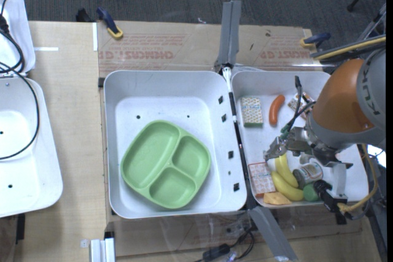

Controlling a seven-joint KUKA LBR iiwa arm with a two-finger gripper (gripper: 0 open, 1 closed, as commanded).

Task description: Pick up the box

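A small pale green and white box lies flat near the back left of the right bin. A second, flat red and white carton rests against that bin's left wall near the front. My gripper hangs low over the middle of the right bin, between the two boxes and just above the bananas. It is roughly a hand's width in front of and to the right of the green box. Nothing shows in its grasp.
An orange-red sausage-shaped item lies right of the green box. A can, a green ball and an orange piece crowd the right bin's front. The left bin holds a green divided plate.
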